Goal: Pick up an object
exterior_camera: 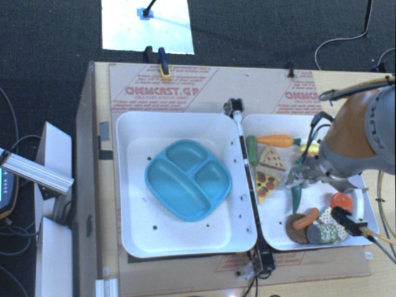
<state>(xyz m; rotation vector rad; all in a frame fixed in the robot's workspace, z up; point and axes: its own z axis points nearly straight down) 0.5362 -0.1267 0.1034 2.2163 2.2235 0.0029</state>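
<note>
the blue three-compartment plastic plate (187, 179) lies in the left white bin (127, 166). right of that plate, the right white bin (272, 243) holds the orange toy carrot (275, 140), with the pizza slices (268, 172) just before it.

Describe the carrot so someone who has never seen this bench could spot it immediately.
Look in the right white bin, along its far edge. The carrot lies sideways there, just above the pizza slices. It is the only long orange piece with a pointed tip; the green vegetable beside it is darker.

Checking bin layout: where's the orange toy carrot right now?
The orange toy carrot lies in the right-hand white bin, near its far edge, just above the pizza-slice toy and right of the green vegetable toy.
</note>
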